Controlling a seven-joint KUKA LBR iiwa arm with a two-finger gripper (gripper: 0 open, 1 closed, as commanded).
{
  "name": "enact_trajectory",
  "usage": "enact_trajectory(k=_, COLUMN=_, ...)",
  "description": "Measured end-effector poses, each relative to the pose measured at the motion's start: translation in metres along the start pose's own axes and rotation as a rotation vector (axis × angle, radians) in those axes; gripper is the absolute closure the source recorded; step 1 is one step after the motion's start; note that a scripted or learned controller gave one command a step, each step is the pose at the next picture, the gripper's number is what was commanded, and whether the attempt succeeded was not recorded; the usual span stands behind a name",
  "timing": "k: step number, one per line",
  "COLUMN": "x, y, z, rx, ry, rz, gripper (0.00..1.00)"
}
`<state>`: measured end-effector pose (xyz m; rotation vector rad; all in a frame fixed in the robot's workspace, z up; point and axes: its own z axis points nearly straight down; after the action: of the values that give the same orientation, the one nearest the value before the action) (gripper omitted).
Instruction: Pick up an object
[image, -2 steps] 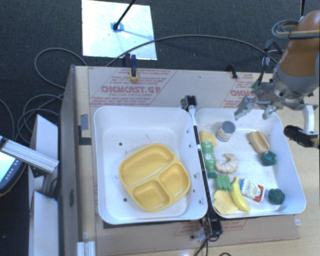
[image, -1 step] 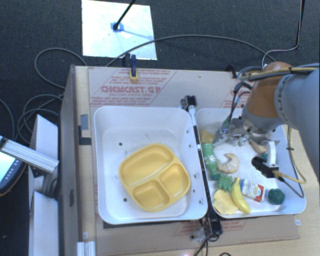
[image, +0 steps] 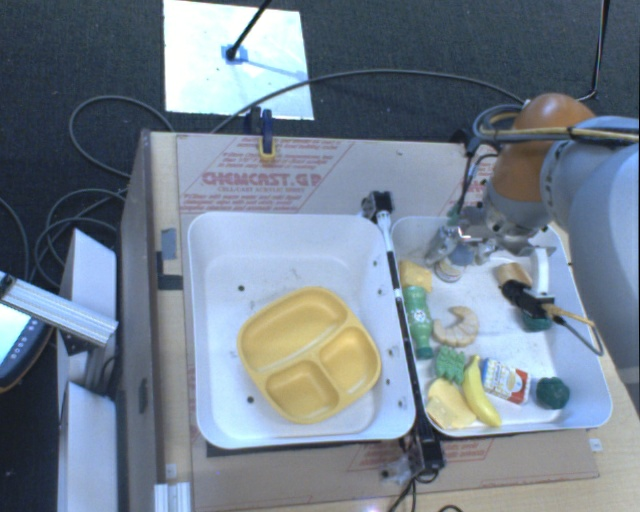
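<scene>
Gripper (image: 455, 248) is low over the far end of the right bin (image: 590, 395). Tbh can't tell from this angle if the claw is released or clenched, and I see nothing in it, so imo the pick isn't done yet.

Closest candidates:
- a small yellow chunk (image: 416, 275) just near-left of it, up by the wall btwn the bins
- a pale curled pastry (image: 460, 325) a bit nearer, sitting apart from its neighbours

I'd go for the pastry. It's got free space round it, whereas the chunk is hemmed in by the wall and right by the green bottle (image: 418, 320). Skip the near-left pile, where the banana (image: 483, 395) and other bits overlap.

Tips: come straight down, straddle the pastry across its narrow part, close fully b4 lifting, lift slow.

Left bin (image: 200, 300) holds a yellow divided tray (image: 310, 355), prob too flat & wide to grab.
</scene>
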<state>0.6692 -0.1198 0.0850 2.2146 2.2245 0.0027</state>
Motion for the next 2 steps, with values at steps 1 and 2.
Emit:
enact_trajectory(k=1, x=0.0, y=0.001, z=-0.012, rx=-0.004, ry=-0.001, rz=-0.002, gripper=1.0)
enact_trajectory(k=2, x=0.068, y=-0.028, z=-0.101, rx=-0.002, ry=0.001, rz=-0.001, gripper=1.0)
